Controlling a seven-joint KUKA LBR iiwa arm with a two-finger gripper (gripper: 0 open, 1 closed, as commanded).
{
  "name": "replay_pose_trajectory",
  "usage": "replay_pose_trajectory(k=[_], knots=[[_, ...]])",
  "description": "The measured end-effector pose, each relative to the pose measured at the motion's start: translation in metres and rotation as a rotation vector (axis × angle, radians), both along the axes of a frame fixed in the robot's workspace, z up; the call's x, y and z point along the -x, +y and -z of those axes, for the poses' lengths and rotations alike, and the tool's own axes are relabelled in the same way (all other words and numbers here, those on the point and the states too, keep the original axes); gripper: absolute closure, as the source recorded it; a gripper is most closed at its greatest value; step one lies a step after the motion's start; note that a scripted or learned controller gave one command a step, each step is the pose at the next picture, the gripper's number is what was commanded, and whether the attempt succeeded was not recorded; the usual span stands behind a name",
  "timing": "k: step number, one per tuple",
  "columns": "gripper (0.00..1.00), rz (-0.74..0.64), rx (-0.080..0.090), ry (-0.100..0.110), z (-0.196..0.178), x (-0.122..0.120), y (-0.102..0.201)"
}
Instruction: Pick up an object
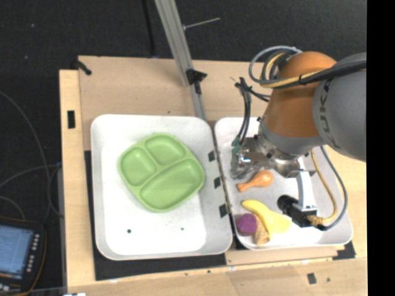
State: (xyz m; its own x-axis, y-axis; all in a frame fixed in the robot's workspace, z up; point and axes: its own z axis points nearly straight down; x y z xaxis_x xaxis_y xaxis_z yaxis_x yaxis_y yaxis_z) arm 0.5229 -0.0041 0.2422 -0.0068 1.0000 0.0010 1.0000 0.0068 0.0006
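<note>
Right bin (338,236): tool (239,163) beside carrot (258,180).

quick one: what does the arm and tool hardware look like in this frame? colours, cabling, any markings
The arm has a grey shell with partial white lettering, and a rounded orange band above the wrist. Looped grey-green cables sit on top of the band; a yellowish hose curves down its side. The tool is shiny bare metal with dark wires running to it. A black-and-white block hangs below.

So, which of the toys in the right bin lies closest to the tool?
The orange carrot-like toy, just below the tool. The yellow banana and purple toy lie farther toward the bin's front edge.
</note>
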Motion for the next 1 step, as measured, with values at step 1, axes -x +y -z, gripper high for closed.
replay_pose_trajectory(k=[1], knots=[[1.00,-0.001,-0.001,0.000,0.0070,0.0112,0.0557]])
